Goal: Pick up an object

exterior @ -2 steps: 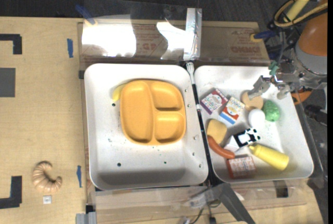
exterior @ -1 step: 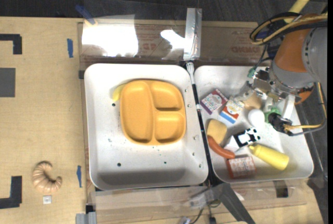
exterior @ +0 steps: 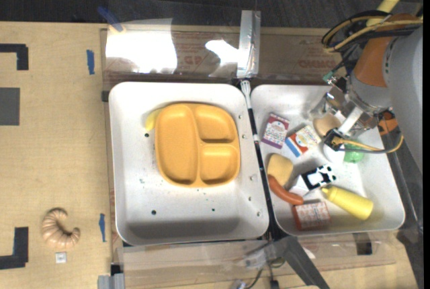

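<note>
Nearest the camera, out on the tan cardboard-looking bench [exterior: 54, 146], sits a curled, ridged, shrimp-like toy [exterior: 60, 227] in pale pink-tan, well apart from both bins. Just past it the left bin [exterior: 127, 207], smooth white plastic with rounded corners, holds a glossy orange divided plate [exterior: 197, 143] with three compartments, lying flat near the middle.

Over on the right bin [exterior: 386, 203] things get cluttered. At its near edge there's a small reddish packet [exterior: 311, 214] and a smooth yellow bottle [exterior: 347, 201] lying on its side, the two just beside each other. A red-orange sausage shape [exterior: 285, 191] curves next to a yellow wedge [exterior: 281, 166], and a little black and white piece [exterior: 318, 178] sits between the wedge and the bottle. Further back lie a purple-and-white carton [exterior: 275, 131], a red, white and blue packet [exterior: 301, 139] and a bit of green [exterior: 353, 155].

Up at the far right corner of that bin the gripper [exterior: 334, 125] hangs low over a round tan object [exterior: 326, 124], wires looping around the wrist. Honestly can't tell whether it's actually got anything pinched.
</note>
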Action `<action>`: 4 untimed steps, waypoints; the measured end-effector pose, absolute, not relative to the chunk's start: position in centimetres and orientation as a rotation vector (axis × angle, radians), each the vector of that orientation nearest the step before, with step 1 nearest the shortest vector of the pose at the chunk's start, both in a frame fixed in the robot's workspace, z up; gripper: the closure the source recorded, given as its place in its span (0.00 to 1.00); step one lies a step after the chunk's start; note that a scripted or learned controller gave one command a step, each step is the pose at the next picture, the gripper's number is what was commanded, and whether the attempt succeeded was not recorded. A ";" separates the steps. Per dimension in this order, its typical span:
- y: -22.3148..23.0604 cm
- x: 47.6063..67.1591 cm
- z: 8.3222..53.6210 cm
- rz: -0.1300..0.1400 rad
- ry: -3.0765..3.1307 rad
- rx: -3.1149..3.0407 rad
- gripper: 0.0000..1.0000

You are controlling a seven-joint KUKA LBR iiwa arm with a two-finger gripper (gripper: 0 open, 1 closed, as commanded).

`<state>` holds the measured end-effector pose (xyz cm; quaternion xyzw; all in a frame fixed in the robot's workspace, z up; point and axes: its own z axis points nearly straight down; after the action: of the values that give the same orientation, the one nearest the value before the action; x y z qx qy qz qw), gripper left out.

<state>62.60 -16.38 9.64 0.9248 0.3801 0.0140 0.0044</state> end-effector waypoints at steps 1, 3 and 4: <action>-12.5 64.9 8.5 0.001 0.963 2.989 0.00; -16.5 48.7 12.9 0.023 0.348 3.122 0.00; -10.6 52.6 8.6 0.004 0.337 3.120 0.00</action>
<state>52.61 -10.61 8.59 0.9942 0.1075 0.0014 0.0015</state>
